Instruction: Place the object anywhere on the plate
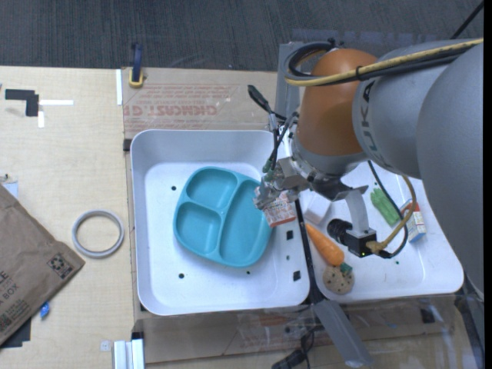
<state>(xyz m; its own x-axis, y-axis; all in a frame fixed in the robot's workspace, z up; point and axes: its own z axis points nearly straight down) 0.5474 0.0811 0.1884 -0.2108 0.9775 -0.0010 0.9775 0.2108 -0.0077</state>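
Note:
A blue divided plate [215, 221] lies in the left white bin [147, 237], toward its right side. My gripper [270, 192] hangs over the plate's right rim, close to the wall between the two bins. A small packet with a red and white label [281, 212] sits between its fingers, dangling just below them at the plate's edge. The grey arm with its orange band [334, 106] comes in from the right and hides the back of the right bin.
The right bin [434, 271] holds an orange carrot [324, 244], a round brown disc [338, 280], a green piece [384, 204] and a small box [417, 223]. A tape ring [98, 232] and a brown cardboard box [27, 271] lie on the bench to the left.

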